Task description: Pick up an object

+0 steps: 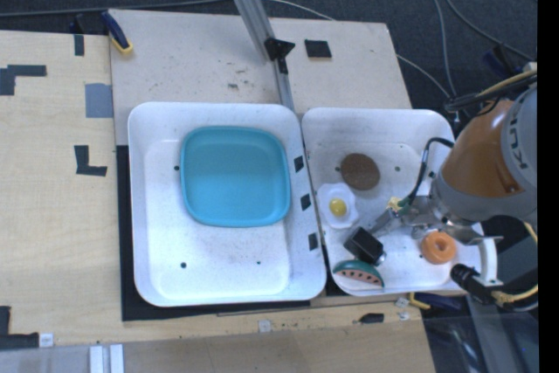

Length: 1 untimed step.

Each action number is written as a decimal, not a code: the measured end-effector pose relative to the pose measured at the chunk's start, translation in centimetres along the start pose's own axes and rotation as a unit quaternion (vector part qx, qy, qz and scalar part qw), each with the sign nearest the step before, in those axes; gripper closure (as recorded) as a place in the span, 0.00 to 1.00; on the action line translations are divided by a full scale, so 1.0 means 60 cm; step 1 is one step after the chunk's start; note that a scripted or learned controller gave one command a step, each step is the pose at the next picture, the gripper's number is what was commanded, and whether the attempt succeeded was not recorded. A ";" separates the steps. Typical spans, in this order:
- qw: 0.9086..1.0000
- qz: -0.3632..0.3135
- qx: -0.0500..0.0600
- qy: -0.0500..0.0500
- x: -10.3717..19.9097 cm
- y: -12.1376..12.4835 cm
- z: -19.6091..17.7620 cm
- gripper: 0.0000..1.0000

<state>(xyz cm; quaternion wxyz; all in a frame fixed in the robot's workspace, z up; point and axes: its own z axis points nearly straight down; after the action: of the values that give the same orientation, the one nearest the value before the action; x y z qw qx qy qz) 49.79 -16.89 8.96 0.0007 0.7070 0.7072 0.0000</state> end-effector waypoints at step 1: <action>1.000 0.000 -0.002 0.000 -0.001 0.002 -0.019 1.00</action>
<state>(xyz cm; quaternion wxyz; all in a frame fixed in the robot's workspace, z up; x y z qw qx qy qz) 49.89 -16.93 10.13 0.0023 0.7070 0.7072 0.0009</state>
